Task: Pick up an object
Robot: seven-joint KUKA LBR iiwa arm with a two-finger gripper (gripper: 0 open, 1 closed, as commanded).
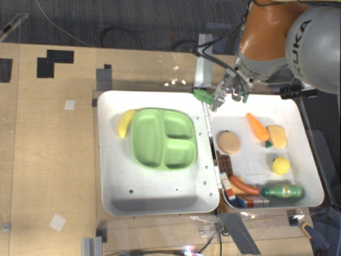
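Note:
My gripper (219, 101) hangs over the divider between the two bins, at the right bin's back left corner. A small green object (201, 95) lies right beside it on the left, at the bin edge; I cannot tell whether they touch. In the right bin (298, 111) lie a round tan disc (229, 142), a carrot (257, 127), a pale yellow piece (277, 136), a lemon (281, 166), a green bottle (281, 191), a sausage (243, 185) and a brown bar (225, 167).
The left bin (154, 199) holds a green divided plate (162, 138) and a banana (125, 122) at the plate's left. The arm's orange band (266, 25) rises above the right bin's back edge. The wooden bench (48, 153) stretches to the left.

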